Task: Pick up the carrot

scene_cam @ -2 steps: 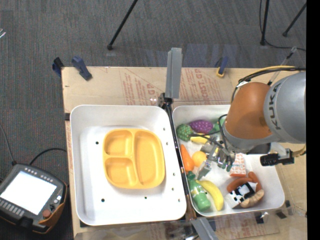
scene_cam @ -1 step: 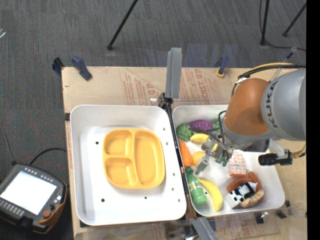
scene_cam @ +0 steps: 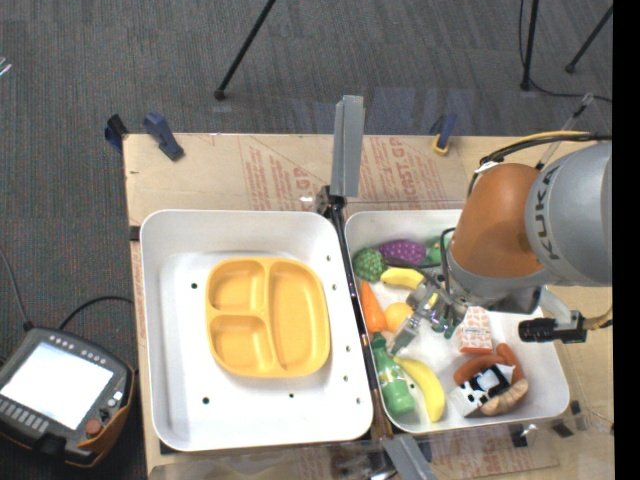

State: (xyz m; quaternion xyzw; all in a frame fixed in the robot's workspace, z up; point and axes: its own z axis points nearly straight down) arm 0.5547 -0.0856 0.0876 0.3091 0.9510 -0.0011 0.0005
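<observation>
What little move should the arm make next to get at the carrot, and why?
Probably a short shift toward the left wall of the right bin. The carrot lies against that wall, below the broccoli, while the end effector hangs just to its right, nearer the lemon and the banana. Nothing shows between its fingers, so it likely needs centring over the carrot first.

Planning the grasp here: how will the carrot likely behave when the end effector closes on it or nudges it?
The carrot looks like smooth moulded plastic, so it is probably stiff, light and somewhat slippery. Its tapered, rounded form may roll or squirt sideways under a nudge. It lies against the right bin's left wall, which may limit finger room for the end effector.
</observation>
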